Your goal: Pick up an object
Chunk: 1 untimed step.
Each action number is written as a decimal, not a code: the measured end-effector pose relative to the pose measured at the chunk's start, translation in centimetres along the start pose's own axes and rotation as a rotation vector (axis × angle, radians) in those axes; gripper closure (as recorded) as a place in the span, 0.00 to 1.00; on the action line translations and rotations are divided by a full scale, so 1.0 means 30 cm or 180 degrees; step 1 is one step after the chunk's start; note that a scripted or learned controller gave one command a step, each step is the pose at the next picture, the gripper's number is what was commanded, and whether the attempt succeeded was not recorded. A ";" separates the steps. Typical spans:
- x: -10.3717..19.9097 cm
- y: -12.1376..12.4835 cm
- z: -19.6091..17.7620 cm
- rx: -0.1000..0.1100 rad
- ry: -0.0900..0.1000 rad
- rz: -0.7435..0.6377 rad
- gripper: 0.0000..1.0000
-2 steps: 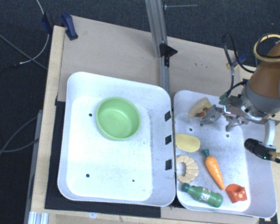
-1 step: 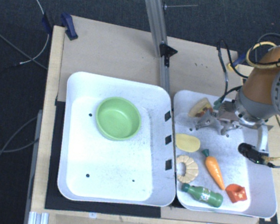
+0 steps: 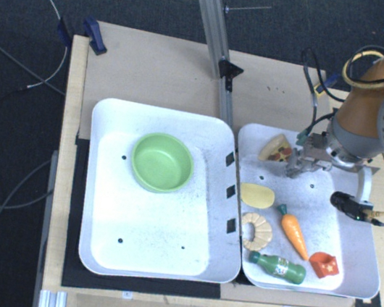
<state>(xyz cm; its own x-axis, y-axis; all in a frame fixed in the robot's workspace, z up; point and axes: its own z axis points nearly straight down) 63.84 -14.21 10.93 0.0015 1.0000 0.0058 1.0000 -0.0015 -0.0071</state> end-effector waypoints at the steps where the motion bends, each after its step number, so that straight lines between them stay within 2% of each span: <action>1: 0.002 0.009 -0.152 -0.0044 -0.0018 -0.0007 1.00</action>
<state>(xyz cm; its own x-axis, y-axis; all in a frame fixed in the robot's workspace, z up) 64.15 -14.17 15.49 -0.0006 1.0000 0.0001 1.0000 0.0006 0.0067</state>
